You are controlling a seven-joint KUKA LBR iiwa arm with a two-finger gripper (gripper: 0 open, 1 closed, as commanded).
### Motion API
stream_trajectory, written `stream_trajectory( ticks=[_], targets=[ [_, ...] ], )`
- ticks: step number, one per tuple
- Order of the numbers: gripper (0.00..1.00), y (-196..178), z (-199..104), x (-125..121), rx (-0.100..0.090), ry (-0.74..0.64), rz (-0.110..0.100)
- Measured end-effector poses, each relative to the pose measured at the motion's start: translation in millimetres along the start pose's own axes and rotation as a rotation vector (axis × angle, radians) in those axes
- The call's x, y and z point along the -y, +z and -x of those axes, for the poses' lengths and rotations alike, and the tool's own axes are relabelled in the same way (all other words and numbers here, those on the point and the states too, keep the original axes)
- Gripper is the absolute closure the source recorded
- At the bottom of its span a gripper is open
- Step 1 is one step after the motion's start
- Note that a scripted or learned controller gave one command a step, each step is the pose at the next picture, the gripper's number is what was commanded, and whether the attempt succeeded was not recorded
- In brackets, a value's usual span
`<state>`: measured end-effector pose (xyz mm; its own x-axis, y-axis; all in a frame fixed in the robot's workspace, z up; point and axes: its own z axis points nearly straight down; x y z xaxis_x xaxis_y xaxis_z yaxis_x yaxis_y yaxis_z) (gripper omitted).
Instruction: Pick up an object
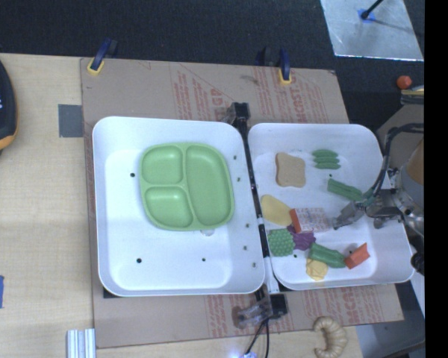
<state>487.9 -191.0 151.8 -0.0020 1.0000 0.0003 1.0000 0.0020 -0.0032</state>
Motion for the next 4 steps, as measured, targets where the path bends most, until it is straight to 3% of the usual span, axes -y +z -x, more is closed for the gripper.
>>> stream_trajectory(
  ticks=[1,2,3,4],
  targets=[
    [0.00,59.4,-0.1,-68.7,0.002,-0.005,0.010],
    [0.00,58.7,-26.9,-127.4,0.000,-0.007,0.006],
    [0.00,59.1,-64.9,-169.8,0.000,-0.005,-0.001],
    [0.00,40.0,27.9,-137.6,0.006,0.005,0.000]
  ],
)
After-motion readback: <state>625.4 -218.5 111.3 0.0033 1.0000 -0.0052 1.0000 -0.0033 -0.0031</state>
